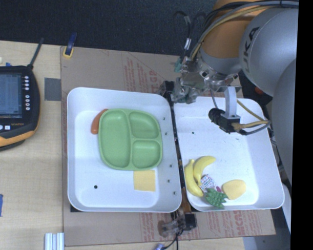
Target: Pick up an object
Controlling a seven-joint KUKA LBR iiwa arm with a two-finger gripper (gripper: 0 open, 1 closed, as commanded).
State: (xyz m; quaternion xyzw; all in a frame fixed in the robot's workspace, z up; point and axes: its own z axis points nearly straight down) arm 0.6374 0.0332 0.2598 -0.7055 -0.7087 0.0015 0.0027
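While the arm hangs over the right bin (258, 151), the bananas (196, 174) lie at its near-left corner beside a yellow lemon (234, 188). They look light, firm and smooth, best taken across the curved middle. Whether the gripper (191, 90), at the far edge, is parted I cannot tell; nothing visible in it.
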